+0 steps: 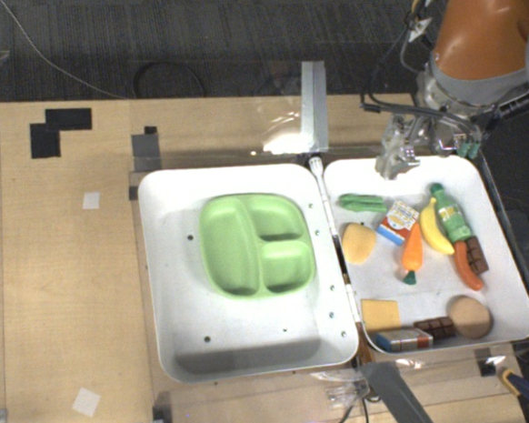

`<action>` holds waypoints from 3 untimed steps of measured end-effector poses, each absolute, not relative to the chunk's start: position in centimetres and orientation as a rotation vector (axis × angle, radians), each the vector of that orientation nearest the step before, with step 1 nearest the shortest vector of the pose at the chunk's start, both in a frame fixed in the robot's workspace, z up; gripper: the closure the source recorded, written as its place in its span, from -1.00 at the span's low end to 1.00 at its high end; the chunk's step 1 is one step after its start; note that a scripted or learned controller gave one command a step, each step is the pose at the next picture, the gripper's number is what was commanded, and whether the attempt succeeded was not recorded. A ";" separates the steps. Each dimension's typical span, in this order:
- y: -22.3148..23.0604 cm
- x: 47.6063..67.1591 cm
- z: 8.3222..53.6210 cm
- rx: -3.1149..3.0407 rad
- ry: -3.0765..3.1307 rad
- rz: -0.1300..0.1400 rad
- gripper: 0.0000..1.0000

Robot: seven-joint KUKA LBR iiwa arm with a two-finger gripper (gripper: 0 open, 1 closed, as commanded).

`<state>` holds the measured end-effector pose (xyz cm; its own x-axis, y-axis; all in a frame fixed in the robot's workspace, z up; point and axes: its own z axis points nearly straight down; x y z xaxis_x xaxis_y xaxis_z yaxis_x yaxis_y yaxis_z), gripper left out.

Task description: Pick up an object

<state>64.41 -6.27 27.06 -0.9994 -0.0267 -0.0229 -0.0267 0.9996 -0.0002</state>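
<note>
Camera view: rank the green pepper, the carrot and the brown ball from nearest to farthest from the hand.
The hand hovers at the right bin's far edge.
1. Green pepper, just below it, far-left part of the bin.
2. Carrot, mid-bin.
3. Brown ball, near-right corner.

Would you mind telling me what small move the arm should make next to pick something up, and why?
Probably a short move forward over the right bin and down. The gripper hangs above that bin's far rim with nothing between its fingers, and the green pickle-like item lies closest below it. The left bin contains a green divided plate, a harder grasp.
</note>
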 end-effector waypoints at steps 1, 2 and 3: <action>-6.4 64.2 26.4 -0.039 3.131 0.001 -1.00; -8.9 58.4 18.9 -0.063 3.140 0.001 -1.00; -12.9 56.9 9.4 0.129 3.131 0.001 -1.00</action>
